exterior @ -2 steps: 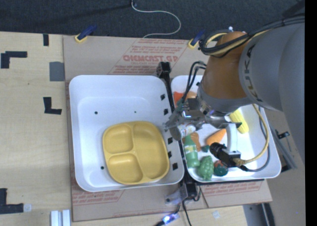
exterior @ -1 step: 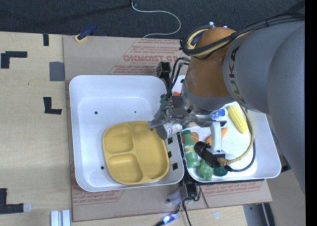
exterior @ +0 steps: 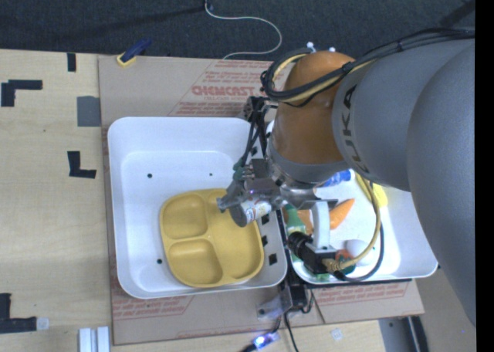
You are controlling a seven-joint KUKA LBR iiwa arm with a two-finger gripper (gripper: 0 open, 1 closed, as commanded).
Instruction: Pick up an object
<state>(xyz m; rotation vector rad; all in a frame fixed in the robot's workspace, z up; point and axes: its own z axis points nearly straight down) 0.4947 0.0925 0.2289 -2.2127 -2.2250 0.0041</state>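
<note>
The big grey arm (exterior: 409,111) with its orange band (exterior: 309,111) reaches in from the right of the frame and hangs over the seam between the two shallow white plastic bins. Its gripper (exterior: 245,208) sits just below the middle of the frame, over the upper right edge of a yellow plastic divided tray (exterior: 204,242). Whether the gripper is released or clenched I cannot tell; the wrist and its cables crowd that spot, and nothing plainly sits in its grasp.

The yellow tray lies flat in the lower right part of the left bin (exterior: 154,157), with its two compartments facing up. It nearly touches the bin's right wall.

The right bin (exterior: 409,262) is largely hidden under the arm. In the uncovered strip I can see an orange carrot-shaped toy (exterior: 340,213) lying at a slant, something blue and white (exterior: 340,180) just above it, and a green item (exterior: 297,215) near the left wall, too covered to name.

Both bins rest on a brown cardboard sheet (exterior: 193,84) with red lettering, on a pale wooden bench (exterior: 46,188).
</note>
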